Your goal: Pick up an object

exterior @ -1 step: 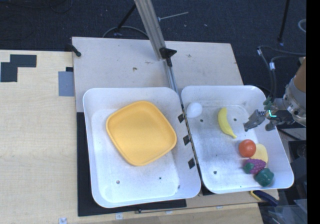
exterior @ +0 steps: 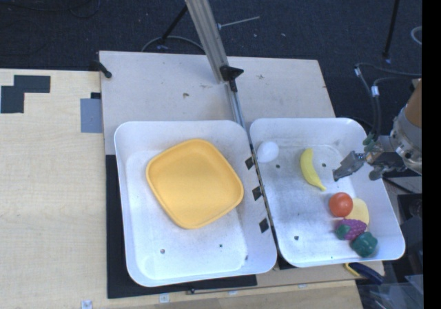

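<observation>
two white bins sit side by side, and the pincer (exterior: 363, 165) hangs over the right bin (exterior: 313, 249) near its right rim, its fingers spread apart with nothing between them. just to its left lies a banana (exterior: 311, 169), not touching it. below and slightly left of the pincer sits a tomato (exterior: 340, 204), with a purple grape bunch (exterior: 351, 227) and a green pepper (exterior: 364, 243) lower still. far left, a yellow plate (exterior: 193, 182) rests in the left bin (exterior: 131, 232).
</observation>
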Robot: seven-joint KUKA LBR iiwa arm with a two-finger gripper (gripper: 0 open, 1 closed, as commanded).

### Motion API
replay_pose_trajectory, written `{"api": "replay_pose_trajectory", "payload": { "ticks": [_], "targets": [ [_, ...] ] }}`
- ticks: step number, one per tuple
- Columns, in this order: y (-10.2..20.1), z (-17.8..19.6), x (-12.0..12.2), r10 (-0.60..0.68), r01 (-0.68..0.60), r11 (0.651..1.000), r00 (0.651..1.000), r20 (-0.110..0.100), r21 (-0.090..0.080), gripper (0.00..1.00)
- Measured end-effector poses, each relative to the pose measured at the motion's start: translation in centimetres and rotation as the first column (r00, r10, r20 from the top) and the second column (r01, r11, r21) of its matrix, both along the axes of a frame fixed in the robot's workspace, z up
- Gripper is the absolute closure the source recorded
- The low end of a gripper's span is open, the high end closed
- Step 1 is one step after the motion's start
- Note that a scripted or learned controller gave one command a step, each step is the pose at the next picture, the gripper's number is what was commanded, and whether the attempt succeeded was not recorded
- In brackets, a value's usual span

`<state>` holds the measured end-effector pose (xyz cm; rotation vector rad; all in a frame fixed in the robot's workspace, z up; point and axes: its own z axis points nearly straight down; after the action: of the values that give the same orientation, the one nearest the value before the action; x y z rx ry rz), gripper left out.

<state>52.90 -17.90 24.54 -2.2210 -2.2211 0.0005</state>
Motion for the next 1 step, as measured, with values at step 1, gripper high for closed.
{"api": "replay_pose_trajectory", "payload": {
  "ticks": [1],
  "targets": [
    [-0.08,-6.23,0.32,0.001,-0.001,1.0,1.0,-0.005,0.001,0.0]
  ]
}}
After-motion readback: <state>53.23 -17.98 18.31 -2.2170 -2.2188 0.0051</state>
